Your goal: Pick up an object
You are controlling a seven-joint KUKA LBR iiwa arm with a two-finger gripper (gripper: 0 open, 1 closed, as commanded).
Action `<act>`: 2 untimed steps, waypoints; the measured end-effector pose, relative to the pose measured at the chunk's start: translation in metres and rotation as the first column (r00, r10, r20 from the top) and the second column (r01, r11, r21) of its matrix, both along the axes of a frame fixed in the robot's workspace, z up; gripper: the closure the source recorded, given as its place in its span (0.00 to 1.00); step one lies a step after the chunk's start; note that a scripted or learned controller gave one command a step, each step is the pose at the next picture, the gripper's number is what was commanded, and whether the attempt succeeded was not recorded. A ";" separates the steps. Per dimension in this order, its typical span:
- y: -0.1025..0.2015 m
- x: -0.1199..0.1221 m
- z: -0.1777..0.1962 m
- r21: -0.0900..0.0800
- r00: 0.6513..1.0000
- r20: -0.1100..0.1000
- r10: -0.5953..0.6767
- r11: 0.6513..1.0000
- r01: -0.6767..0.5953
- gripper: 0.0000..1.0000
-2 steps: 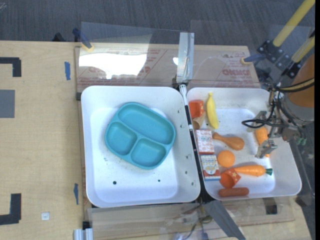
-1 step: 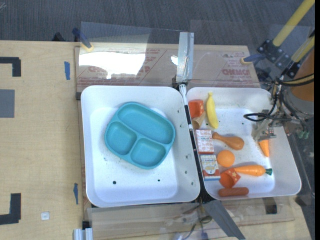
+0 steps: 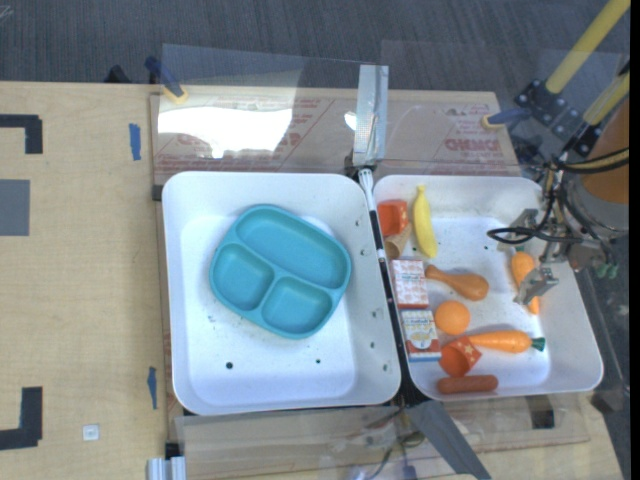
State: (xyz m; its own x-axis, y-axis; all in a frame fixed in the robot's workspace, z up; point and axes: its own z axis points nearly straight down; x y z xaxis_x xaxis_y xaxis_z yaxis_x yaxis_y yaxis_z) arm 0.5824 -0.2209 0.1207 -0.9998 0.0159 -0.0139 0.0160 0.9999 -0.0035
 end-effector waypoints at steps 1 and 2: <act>-0.003 0.016 -0.032 0.001 0.999 -0.003 -0.050 0.999 0.050 0.00; -0.002 0.020 -0.018 -0.003 0.999 0.012 -0.048 0.999 0.048 1.00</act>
